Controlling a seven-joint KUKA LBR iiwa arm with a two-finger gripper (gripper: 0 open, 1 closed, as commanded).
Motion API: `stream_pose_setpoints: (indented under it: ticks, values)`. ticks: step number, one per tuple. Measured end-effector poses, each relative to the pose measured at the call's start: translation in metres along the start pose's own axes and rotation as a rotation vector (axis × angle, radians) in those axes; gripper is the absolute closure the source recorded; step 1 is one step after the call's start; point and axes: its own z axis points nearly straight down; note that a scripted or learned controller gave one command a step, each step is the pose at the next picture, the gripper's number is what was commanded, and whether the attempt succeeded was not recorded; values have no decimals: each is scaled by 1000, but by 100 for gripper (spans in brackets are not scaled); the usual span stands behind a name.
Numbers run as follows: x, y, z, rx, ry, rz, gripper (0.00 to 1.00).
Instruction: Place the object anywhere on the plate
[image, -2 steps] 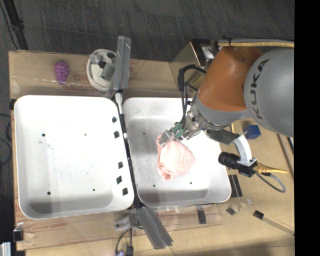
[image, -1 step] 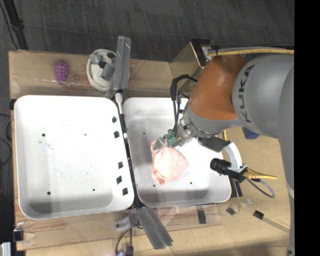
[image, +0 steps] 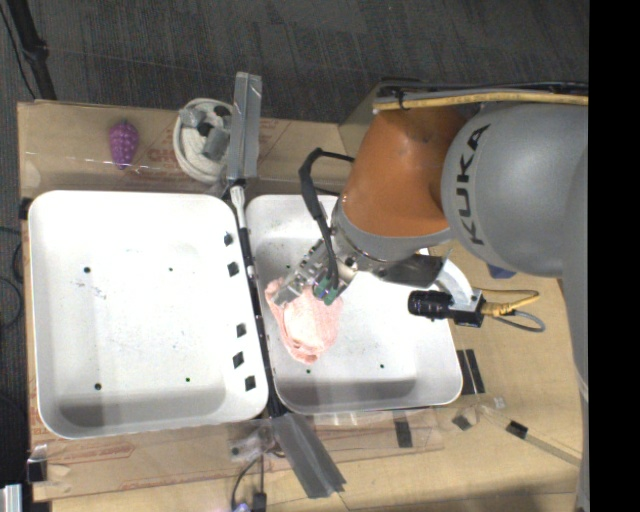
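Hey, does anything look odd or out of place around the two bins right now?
Yes: a purple grape bunch lies outside both bins, on the bench above the left bin. The gripper is over a pink object in the right bin.

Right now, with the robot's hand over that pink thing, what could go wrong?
1. The gripper sits at the top edge of the pink plate, which lies close to the right bin's left wall. A push might shove the plate against that wall.
2. I cannot see any object between the fingers, so the grasp may have failed, leaving nothing to place.
3. The black cable looping beside the wrist might snag as the arm turns.
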Motion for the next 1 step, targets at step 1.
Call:
stream_pose_setpoints:
  ticks: [1]
  values:
    - [27, 44, 11, 1, 1, -404, 100]
